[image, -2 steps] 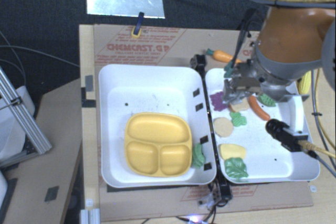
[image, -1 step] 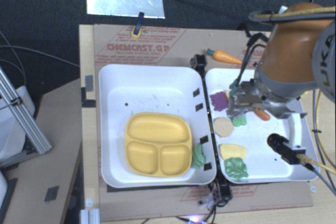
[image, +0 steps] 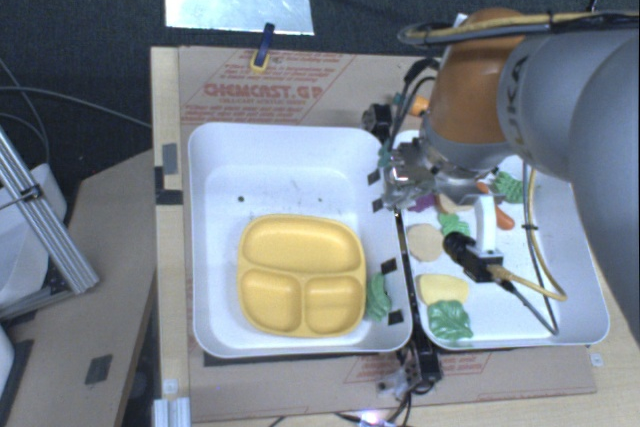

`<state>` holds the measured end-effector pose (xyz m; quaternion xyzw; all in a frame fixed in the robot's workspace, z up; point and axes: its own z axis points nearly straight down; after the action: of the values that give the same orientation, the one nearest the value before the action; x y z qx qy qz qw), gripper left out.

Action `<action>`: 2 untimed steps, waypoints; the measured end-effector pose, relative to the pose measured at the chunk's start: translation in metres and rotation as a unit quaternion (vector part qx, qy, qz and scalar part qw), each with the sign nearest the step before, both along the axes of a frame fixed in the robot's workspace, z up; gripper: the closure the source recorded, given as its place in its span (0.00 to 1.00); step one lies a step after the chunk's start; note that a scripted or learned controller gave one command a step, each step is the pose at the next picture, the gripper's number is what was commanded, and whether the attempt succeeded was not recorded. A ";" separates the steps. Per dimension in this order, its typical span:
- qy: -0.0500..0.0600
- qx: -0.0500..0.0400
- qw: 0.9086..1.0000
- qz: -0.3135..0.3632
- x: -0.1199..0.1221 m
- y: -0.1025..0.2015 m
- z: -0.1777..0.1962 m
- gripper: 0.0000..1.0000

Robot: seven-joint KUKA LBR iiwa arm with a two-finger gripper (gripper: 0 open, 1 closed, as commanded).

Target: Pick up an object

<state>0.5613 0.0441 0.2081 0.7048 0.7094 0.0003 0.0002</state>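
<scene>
Two shallow white bins sat side by side on a sheet of printed cardboard laid over the tabletop.

The left bin held a yellow divided tray, lying flat toward the near side, with one long compartment at the back and two smaller ones in front. All three compartments looked bare. A small green piece lay just beside the tray's right edge, against the wall that bin shares with its neighbour.

The right bin held the loose objects for picking. At its left side I could see a pale round disc, a yellow piece nearer than that, and a leafy green piece touching the yellow one at the bin's near corner. Farther back, close under the arm, a bit of purple showed, and to the right of it a green thing and an orange one, all partly covered.

The grey arm reached in from the right over the back half of that bin. Its gripper hung low over the dividing rim between the bins, near the back. From where I stood I couldn't tell whether it was open or closed, or whether it had anything in it.
</scene>
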 end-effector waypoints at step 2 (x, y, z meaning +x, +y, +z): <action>0.005 -0.001 1.000 -0.008 -0.078 -0.141 -0.009 1.00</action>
<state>0.4835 -0.0966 0.1996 0.7104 0.7037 -0.0037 -0.0026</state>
